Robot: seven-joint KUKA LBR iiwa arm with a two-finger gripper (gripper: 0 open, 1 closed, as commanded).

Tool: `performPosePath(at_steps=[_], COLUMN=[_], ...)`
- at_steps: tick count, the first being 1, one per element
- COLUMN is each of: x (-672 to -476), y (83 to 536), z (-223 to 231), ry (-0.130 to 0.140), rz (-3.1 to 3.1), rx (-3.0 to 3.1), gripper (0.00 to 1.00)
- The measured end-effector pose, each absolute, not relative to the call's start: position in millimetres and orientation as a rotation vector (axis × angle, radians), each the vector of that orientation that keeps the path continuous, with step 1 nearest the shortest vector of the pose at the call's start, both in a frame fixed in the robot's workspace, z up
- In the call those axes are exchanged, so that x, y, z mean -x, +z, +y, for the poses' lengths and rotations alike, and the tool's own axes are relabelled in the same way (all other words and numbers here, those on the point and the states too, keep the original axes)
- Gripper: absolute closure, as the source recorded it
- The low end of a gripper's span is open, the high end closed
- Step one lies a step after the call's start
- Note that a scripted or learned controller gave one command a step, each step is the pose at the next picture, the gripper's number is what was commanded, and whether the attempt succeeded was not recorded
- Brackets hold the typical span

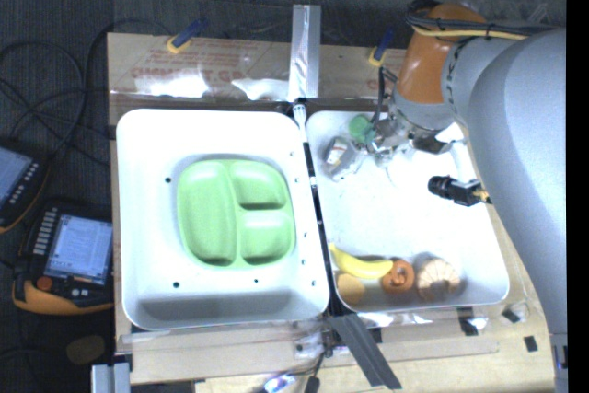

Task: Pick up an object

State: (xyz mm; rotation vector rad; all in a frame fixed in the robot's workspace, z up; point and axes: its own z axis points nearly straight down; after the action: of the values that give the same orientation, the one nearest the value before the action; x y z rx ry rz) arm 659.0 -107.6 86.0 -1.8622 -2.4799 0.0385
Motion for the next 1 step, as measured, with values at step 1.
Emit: performPosePath(at_steps=[1], x=[-660.4], y=[155.6], z=[-152.0], ry=[0.011], rz=[-2.367], rx=[2.059], gripper=[0.00])
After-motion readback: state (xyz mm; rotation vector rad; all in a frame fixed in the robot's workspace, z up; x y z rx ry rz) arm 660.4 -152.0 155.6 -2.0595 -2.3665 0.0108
